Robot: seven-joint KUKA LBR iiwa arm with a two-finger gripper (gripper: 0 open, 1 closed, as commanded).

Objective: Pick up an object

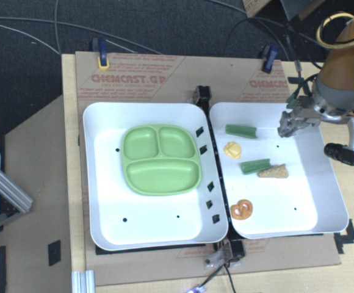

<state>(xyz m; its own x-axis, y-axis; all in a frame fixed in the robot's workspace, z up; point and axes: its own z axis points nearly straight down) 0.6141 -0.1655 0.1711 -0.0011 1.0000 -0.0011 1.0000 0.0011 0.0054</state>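
Note:
The right bin holds several small items: a green stick at the back, a yellow piece, a second green stick, a tan crumbly bar touching it, and an orange pretzel near the front. My gripper hangs over the back right of this bin, to the right of the first green stick and apart from every item. Nothing shows between its fingers.
A green divided plate lies in the left bin. A black divider with clips runs between the bins. Blue clamps hold the board at the back. Cables cross the dark floor behind.

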